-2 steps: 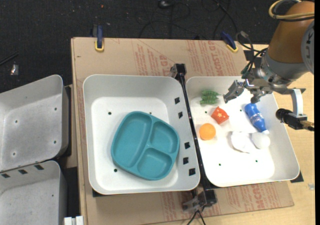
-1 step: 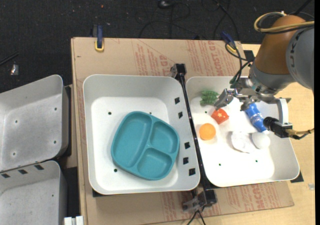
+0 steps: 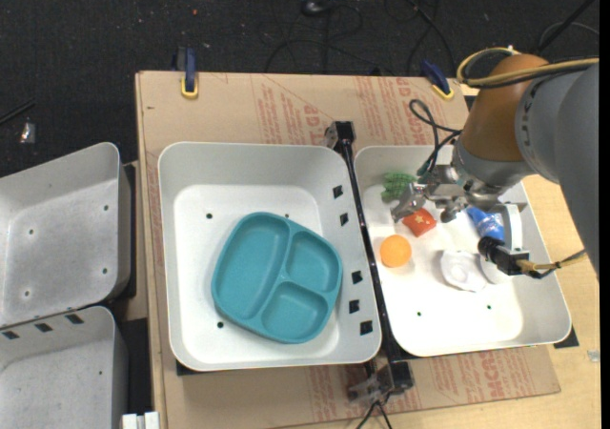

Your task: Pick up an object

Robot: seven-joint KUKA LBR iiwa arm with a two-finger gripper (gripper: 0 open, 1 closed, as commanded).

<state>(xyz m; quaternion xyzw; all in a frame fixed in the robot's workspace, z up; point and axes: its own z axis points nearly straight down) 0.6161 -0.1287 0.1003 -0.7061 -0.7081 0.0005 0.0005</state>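
A small red object (image 3: pixel 418 221) lies toward the right bin's (image 3: pixel 457 341) far left corner, under the gripper (image 3: pixel 426 196); whether it is gripped I can't tell. An orange ball (image 3: pixel 395 252) sits just beside it. The left bin (image 3: pixel 191 179) holds a teal divided plate (image 3: pixel 276 276).

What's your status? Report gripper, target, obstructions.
Gripper low in right bin, over red object; grasp not confirmed. Green item, orange ball, white piece, blue item crowd close. Teal tray in left bin.
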